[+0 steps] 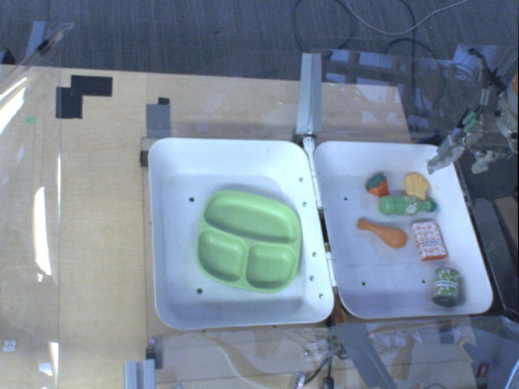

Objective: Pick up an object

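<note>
The right bin (357, 286) holds several small items. A red and green toy fruit (375, 185) and a yellow piece (416, 185) lie at the back. Just in front of them is a green bottle (407, 206) on its side. An orange drumstick (383, 232) lies mid-bin, with a red and white carton (428, 240) to its right. A dark green can (446, 286) sits at the front right corner. My gripper (461, 159) hangs above the bin's back right corner, open, with nothing between its fingers.
The left bin (174, 217) holds a green divided plate (247, 239). A metal post (309, 96) stands behind the seam between the bins. Cables lie on the floor behind the bench.
</note>
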`<state>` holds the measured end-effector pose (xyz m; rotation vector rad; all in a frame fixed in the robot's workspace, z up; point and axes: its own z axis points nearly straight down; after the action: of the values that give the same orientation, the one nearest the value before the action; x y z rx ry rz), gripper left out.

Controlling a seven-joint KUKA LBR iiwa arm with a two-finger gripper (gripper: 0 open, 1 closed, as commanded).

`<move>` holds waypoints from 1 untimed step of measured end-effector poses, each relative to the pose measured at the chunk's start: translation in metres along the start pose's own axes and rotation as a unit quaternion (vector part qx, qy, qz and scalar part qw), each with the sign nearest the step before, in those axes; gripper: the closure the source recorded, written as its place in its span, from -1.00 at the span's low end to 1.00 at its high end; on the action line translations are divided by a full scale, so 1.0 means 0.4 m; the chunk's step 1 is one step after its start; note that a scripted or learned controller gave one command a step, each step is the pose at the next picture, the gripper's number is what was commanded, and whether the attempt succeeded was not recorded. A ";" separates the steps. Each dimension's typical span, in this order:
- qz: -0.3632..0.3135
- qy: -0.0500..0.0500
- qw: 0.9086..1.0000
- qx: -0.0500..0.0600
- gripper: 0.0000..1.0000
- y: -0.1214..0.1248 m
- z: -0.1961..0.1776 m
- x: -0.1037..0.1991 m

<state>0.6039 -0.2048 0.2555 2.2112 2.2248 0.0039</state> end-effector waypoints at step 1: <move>-0.032 0.000 0.999 0.000 -1.00 -0.038 0.389 0.001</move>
<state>0.5894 -0.2050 0.1000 2.1392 2.2951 0.0039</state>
